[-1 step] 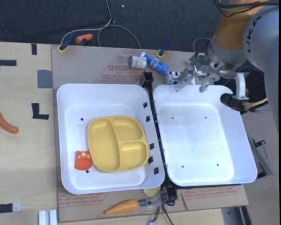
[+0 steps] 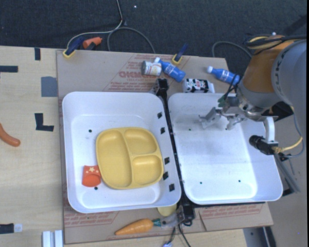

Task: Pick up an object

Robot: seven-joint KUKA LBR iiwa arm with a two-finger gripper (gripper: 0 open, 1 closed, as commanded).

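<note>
In the left bin [image 2: 74, 117] lies a yellow divided plate [image 2: 129, 156], and a small red block with a star [image 2: 91, 175] rests against its lower left edge. My gripper [image 2: 219, 120] hangs over the upper part of the right bin [image 2: 268, 189], far to the right of both objects. Its two fingers [image 2: 206, 118] are spread apart and open, with nothing between them. The grey arm with its orange band [image 2: 262, 68] comes in from the right.
Behind the bins lie a white bottle [image 2: 152, 67], two blue bottles [image 2: 173, 71] [image 2: 224, 75] and a black-and-white carton [image 2: 198, 86]. A toy carrot [image 2: 135, 227] lies in front of the bins. A sausage [image 2: 6, 134] sits on the wooden bench at far left.
</note>
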